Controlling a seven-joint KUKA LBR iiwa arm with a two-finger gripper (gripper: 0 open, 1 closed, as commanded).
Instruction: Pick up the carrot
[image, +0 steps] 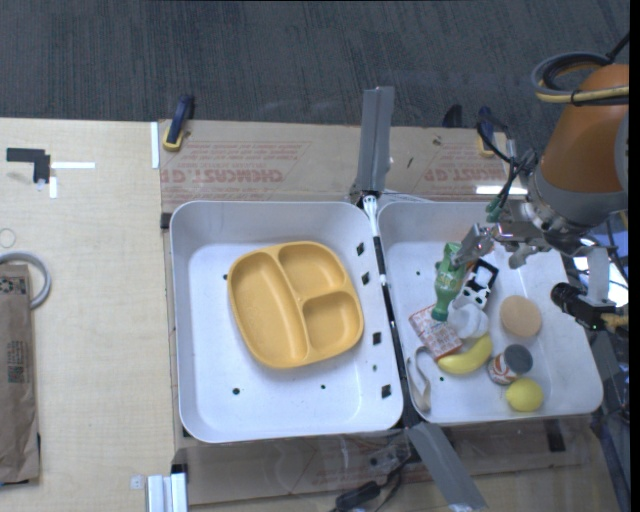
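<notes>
Both white bins sit side by side on the bench. The left bin (190, 330) carries a yellow divided plate (296, 302). The right bin (402, 262) carries the clutter. The gripper (478, 243) hangs over the upper middle of the right bin, just above the top of a green bottle (447, 282). Whether it is released or clenched cannot be told at this angle, and nothing can be confirmed in its grasp. No carrot can be positively identified. The items that can be made out in the right bin are the green bottle, a black-and-white item (482, 284), a red-and-white packet (434, 334), a banana (468, 357), a round tan object (521, 317), a small can (511, 364) and a lemon (525, 396). If the carrot is present, it is judged to lie within this crowded group, possibly masked by the gripper or by neighbouring items. Handling assessment, as a judgement only: a carrot of the kind used in such bins is likely light, rigid and smooth, tapered along its length, and apt to roll or slip out of a narrow grasp. The recommended hold is across the thicker half, near its middle, with the closing direction square to its long axis. The tight packing is the main risk, since the bottle, packet and banana stand touching or just beside one another and could be caught in its place.
</notes>
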